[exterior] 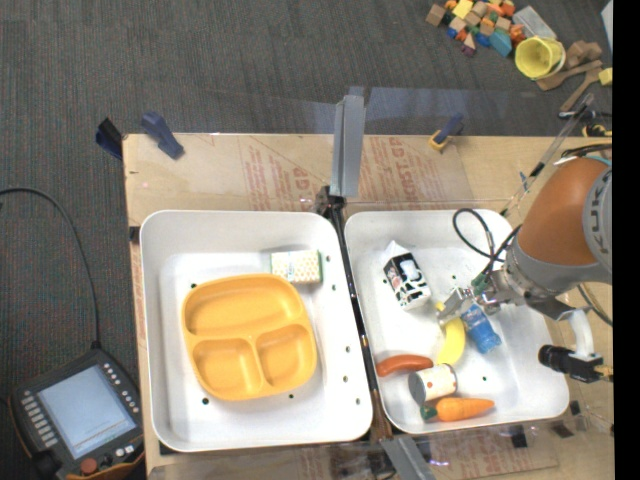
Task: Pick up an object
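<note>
Blue object [482, 330] in the right bin [530, 393], lying tilted, touching the upper end of a yellow banana [452, 343] just to its left. Gripper [468, 303] low over the same spot, right at the blue object's upper end and the banana's tip; impossible to tell whether touching or just above, and impossible to tell whether clenched, released, or grasping anything, the tips being too small and cluttered to read. Grey arm with orange band [560, 223] reaching in from the right, black cables looping over the bin's upper half.

Elsewhere in the right bin: a black-and-white patterned carton [406, 278] up and to the left of the gripper, apart from it; a red sausage-shaped piece [403, 365] left of the banana's lower end; a small white cup-like item [434, 382] below the banana; an orange carrot [462, 407] just below that, near the front wall.

In the left bin [160, 268]: a yellow three-compartment tray [250, 336], with a pale green-and-white sponge-like block [297, 266] touching its upper right corner.

Beyond the bench, on the carpet at upper right: a scatter of coloured blocks [478, 16] and a yellow cup [539, 57]. At lower left, a handheld control pendant [75, 413].
</note>
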`<state>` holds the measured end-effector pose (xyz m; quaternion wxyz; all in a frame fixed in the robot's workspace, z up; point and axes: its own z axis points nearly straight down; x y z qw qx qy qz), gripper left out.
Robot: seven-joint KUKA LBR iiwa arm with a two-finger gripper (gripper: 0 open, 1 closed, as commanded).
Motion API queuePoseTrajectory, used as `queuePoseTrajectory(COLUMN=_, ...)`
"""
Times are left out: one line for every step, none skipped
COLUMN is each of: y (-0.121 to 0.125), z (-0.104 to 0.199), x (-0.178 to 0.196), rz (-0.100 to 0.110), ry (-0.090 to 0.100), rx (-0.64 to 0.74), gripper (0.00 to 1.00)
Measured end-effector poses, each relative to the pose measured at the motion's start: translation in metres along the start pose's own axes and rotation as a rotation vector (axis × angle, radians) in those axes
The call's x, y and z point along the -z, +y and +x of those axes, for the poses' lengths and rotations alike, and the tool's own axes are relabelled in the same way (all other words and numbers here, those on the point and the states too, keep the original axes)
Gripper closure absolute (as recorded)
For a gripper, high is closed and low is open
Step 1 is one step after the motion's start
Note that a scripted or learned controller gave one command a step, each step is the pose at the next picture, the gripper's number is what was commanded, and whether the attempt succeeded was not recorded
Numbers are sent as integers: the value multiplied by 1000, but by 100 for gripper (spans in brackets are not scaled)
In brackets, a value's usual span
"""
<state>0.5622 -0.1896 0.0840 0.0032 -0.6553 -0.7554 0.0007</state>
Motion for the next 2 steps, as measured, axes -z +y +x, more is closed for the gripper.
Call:
queuePoseTrajectory(y=-2, z=-2, x=6, rz=5, ry=3, rx=-8, gripper=100)
queuePoseTrajectory(y=35, z=51, x=97, rz=0, ry=-2, rx=-7, gripper=100)
